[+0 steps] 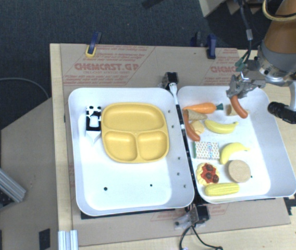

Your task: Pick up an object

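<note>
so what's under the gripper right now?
A red-orange sausage hangs tilted at the fingers of the gripper, above the right bin. Its upper end is covered by the fingers, so actual contact can't be confirmed. Bare bin floor lies beneath it.

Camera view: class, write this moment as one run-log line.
hand: over right bin's far end | sausage: hanging beneath it | carrot, banana: lying in bin | yellow tray: left bin
</note>
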Controlling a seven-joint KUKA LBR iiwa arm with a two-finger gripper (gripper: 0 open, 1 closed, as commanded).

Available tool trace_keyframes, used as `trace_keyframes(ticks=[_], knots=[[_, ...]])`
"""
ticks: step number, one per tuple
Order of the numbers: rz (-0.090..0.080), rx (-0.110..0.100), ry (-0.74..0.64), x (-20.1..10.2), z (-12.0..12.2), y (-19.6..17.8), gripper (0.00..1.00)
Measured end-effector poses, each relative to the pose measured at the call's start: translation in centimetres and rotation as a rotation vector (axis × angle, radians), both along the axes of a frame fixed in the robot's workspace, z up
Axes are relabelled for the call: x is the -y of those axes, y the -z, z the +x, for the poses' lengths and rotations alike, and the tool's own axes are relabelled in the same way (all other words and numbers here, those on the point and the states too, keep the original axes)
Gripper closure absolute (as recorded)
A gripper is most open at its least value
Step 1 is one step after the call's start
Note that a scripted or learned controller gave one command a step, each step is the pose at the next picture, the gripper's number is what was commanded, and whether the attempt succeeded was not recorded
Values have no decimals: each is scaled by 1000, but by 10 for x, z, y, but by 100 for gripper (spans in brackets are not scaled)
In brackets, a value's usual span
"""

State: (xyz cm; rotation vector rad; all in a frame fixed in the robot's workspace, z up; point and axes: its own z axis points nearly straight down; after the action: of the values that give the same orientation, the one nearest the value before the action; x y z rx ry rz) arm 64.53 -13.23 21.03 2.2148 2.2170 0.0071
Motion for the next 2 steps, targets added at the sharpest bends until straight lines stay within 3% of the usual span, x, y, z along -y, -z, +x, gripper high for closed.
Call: trace_keyframes(ticks=[1,2], knots=[[1,-4,0,0,1,-16,100],[4,-10,-4,-45,3,-13,100]])
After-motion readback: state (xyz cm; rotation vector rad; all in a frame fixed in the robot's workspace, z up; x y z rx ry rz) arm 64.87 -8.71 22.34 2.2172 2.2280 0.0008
